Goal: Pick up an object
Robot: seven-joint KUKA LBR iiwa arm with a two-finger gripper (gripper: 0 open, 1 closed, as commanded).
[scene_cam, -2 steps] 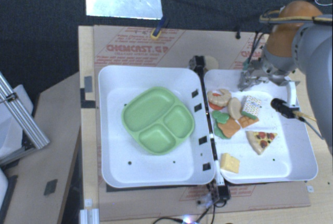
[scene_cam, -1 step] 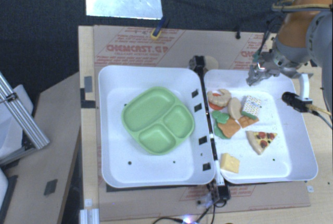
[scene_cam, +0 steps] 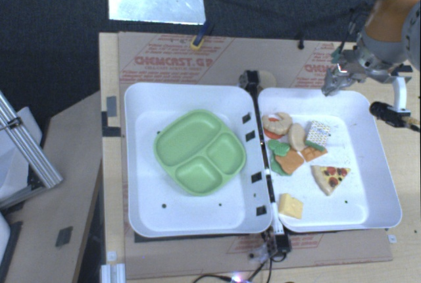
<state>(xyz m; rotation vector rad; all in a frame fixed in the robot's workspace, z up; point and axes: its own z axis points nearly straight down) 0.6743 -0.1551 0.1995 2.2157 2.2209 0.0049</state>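
While the gripper [scene_cam: 331, 87] hangs over the right bin's [scene_cam: 375, 143] far rim, finger spacing cannot be told. Inside that bin: pizza slice [scene_cam: 329, 177], cheese block [scene_cam: 291, 206], donut [scene_cam: 277, 123]. Beside it, a left bin [scene_cam: 141, 143] holds a green tray [scene_cam: 199, 151].

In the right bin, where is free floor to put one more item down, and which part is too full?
In the right bin, bare floor lies along the right wall, beyond the pizza slice, and along the front between that slice and the yellow cracker. The upper left is crowded: the bread pieces, patterned block and orange and green pieces lie packed against the divider.
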